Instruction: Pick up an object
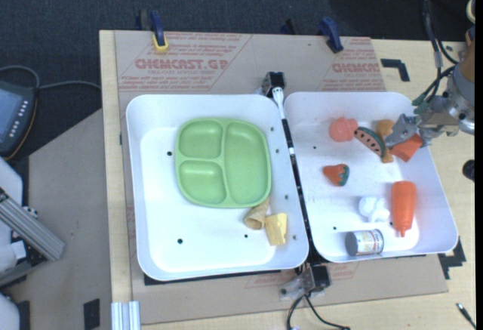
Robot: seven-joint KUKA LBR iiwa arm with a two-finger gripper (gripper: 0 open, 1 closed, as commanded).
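Observation:
My gripper hangs low over the far right part of the right bin, its arm coming in from the right. Directly under and against it lies an orange-red block; whether the block is gripped or only beside the gripper is unclear. A watermelon slice and a tan piece lie just to the gripper's left. Further left sit a pink lump and a strawberry.
Near the right bin's front lie an orange bottle, a small white item and a can on its side. The left bin holds a green divided plate and two yellow wedges.

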